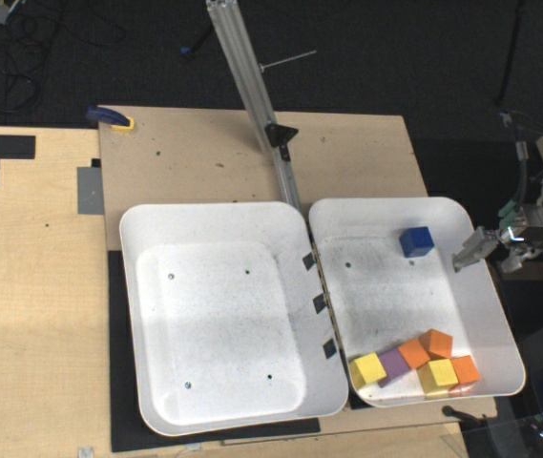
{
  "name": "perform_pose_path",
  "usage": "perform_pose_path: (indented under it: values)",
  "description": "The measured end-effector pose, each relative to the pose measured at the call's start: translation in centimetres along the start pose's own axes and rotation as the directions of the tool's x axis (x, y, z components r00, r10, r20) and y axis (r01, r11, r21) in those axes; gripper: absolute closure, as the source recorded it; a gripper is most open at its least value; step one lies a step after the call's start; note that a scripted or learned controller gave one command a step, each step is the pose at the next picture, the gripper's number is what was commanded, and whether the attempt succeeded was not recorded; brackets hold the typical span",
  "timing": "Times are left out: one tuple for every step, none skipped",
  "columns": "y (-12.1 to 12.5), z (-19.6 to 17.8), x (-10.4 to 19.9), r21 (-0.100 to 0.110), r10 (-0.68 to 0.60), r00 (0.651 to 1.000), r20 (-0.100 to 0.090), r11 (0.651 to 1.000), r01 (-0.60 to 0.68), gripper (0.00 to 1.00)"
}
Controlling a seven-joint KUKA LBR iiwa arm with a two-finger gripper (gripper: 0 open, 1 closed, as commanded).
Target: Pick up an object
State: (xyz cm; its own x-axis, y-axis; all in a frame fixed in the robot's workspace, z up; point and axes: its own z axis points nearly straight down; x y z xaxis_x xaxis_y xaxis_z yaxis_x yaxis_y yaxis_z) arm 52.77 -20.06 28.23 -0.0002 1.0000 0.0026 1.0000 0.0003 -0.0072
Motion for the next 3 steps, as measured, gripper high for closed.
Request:
perform_pose_path:
  values:
    - [0.1, -0.2, 0.0, -0.004, 0.001, 1.000, 0.001, 1.000, -0.001, 0.00]
    - [0.1, 4.4, 0.7, 0.000, 0.000, 1.000, 0.000, 1.000, 0.000, 0.00]
    - [-0.3, 8.8, 1.0, 0.000, 0.001, 1.000, 0.000, 1.000, -0.001, 0.00]
